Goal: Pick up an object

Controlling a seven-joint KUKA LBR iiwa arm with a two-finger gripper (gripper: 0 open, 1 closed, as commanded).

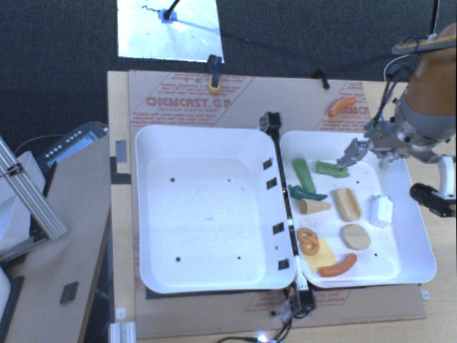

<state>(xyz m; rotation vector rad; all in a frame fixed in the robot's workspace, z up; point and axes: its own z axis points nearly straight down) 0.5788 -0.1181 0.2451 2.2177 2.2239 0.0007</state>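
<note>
Two red "CHEMCAST GP" prints (188,101) behind the bins; tool (351,153) over right bin (410,229), grip unreadable.

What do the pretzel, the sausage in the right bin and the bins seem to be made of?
Pretzel: likely moulded plastic toy food, with a smooth, even orange surface.
Sausage: likely plastic or rubber, with uniform red-orange colour and a slight sheen.
Bins: probably thin formed plastic, white, with rounded corners and a faint gloss.

The grey arm (428,95) with its orange band reaches in from the right, wrist bent down, the hand (351,156) pointing lower left
</note>
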